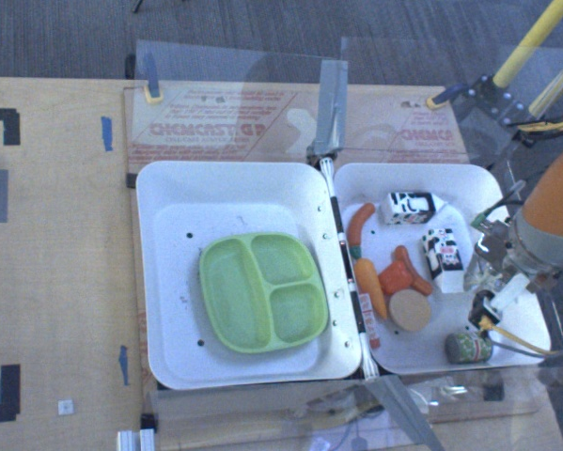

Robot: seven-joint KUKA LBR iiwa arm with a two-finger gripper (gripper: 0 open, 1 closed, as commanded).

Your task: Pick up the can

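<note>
Can (468,347) is sitting in the lower right corner of the right bin (403,178), close to its front wall. Gripper (490,280) is hovering just beside it; open or closed, cannot tell. Likely needing to centre over the can and descend straight, staying clear of the wall.

No text is legible. Red lettering on the cardboard sheet (215,122) behind the left bin (154,188) reads upside down and blurred. Further right of that bin, the can (467,347) carries an unreadable label.
</note>
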